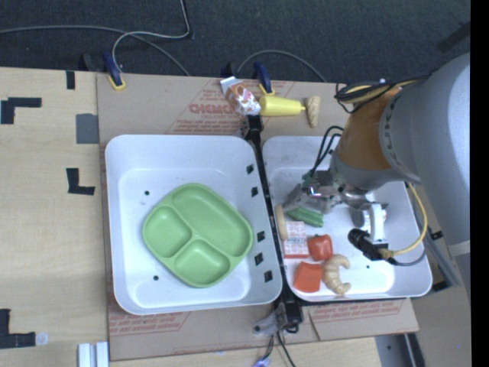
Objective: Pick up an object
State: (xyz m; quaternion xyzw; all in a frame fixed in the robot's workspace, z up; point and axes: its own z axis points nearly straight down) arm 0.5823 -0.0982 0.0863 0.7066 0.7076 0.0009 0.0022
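The gripper [299,198] is down in the right bin [405,285] over a green piece [307,215], though whether its jaws are closed, I cannot tell.

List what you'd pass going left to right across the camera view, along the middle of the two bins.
left bin → green divided plate → divider between the bins → gripper over a green item → right bin's far rim
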